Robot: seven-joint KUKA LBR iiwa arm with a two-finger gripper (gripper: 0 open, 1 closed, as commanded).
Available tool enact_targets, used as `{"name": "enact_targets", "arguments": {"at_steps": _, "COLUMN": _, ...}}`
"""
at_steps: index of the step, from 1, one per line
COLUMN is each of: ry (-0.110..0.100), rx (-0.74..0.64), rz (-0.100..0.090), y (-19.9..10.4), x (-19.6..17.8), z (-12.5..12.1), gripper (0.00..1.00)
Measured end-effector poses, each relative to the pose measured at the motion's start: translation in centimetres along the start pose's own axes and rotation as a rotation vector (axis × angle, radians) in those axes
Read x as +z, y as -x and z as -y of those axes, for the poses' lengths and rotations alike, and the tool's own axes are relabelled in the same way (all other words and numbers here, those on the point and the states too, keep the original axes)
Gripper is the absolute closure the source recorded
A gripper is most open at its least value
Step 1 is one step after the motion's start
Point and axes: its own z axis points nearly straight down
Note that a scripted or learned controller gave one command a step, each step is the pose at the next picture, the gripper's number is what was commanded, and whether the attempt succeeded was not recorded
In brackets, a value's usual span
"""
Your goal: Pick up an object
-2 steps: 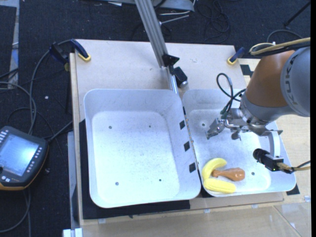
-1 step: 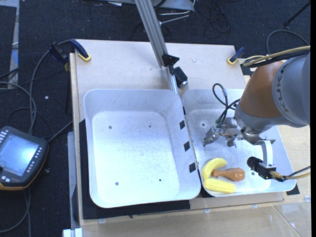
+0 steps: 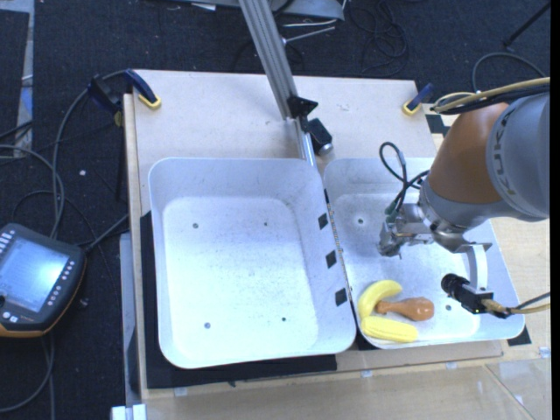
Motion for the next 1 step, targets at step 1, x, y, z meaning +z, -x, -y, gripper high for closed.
{"name": "enact_targets", "arguments": {"at_steps": 1, "ry": 0.004, "rx": -0.001, "rz": 0.0, "y": -0.7, "x": -4.46, "z": -0.31, "gripper": 1.0}}
